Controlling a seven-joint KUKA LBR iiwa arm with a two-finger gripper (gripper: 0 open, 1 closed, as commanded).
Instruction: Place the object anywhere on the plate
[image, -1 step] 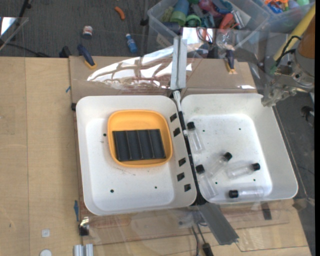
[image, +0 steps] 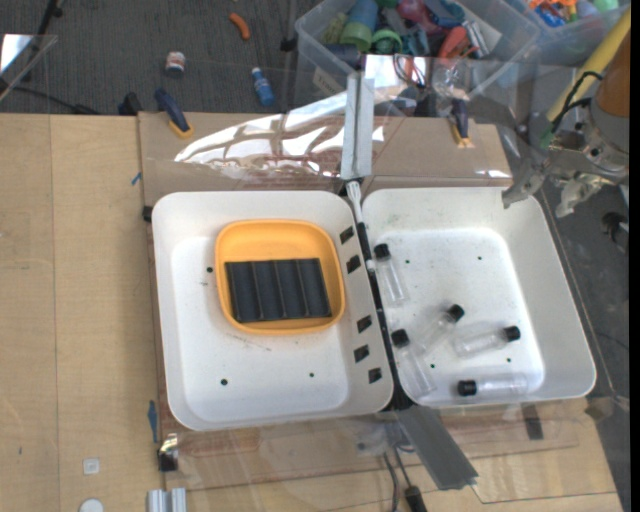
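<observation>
Here we should bring the jaws (image: 540, 185), whose state we cannot tell, from upper right onto one clear vial (image: 480, 340), then centre it over the yellow plate (image: 232, 243)

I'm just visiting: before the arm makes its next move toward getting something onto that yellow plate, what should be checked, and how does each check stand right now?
1. Yellow square plate sits flat in the left white bin: ok.
2. Plate surface free: not ok, a black ridged block covers its middle.
3. Clear plastic vials with black caps lie within the right white bin: ok.
4. Gripper above the right bin's far corner, off the vials: ok.
5. Object held: cannot tell.
</observation>
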